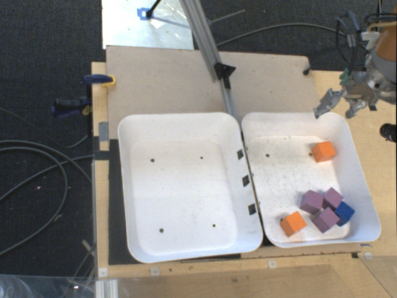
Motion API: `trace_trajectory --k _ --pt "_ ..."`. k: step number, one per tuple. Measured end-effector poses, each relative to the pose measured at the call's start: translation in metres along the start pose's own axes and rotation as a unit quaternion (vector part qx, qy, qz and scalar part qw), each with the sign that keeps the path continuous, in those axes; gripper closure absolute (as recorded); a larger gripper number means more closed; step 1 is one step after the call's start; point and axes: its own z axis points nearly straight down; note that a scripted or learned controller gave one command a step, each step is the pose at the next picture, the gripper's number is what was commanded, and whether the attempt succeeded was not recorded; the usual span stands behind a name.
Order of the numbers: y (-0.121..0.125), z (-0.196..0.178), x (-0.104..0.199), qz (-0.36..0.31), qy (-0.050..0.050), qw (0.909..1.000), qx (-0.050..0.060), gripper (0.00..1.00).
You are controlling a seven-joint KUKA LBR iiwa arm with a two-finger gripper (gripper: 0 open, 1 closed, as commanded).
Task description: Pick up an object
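Observation:
The right bin (291, 129) holds several small blocks. An orange block (323, 151) lies alone near its far right side. At the near right corner sit another orange block (293, 223), three purple blocks (312, 201) (333, 197) (325, 218) and a blue block (345, 212), packed close together. My gripper (340, 104) hangs above the far right corner of that bin, open, with nothing between its fingers. It is beyond and to the right of the lone orange block.
The left bin (180, 185) stands beside the right one, with small black clips (245, 180) along the shared wall. A slanted metal pole (205, 36) crosses the brown board (167, 79) behind the bins. Cables lie on the dark floor at left.

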Motion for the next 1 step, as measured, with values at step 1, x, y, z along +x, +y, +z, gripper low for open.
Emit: trace_trajectory --k 1 --pt "-0.0141 0.1482 -0.0337 0.0 -0.003 0.9999 -0.01 0.0"
